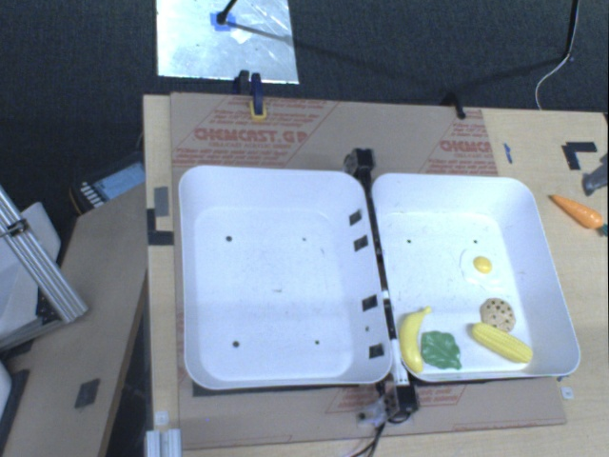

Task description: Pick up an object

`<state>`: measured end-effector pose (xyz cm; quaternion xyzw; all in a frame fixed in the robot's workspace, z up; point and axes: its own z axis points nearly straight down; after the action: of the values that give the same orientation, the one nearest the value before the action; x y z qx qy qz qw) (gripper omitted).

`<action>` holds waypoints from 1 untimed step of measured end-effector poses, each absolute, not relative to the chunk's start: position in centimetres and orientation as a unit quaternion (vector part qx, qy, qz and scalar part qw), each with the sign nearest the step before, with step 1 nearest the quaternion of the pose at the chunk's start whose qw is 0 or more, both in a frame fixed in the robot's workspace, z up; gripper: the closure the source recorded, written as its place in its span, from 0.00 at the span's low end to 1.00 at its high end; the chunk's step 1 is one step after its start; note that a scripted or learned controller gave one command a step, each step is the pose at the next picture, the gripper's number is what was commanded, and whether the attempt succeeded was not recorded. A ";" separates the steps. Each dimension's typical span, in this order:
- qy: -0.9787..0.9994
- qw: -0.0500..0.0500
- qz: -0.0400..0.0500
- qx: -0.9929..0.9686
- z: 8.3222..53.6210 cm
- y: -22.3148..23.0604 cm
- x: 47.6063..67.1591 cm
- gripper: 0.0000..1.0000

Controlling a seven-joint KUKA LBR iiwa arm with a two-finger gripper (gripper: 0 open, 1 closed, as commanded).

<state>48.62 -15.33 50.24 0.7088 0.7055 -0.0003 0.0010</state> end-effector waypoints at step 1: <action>0.709 0.002 0.001 0.706 53.6 -13.4 48.7 0.00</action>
<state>48.66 -13.37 53.65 0.7056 0.7086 0.0012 0.0023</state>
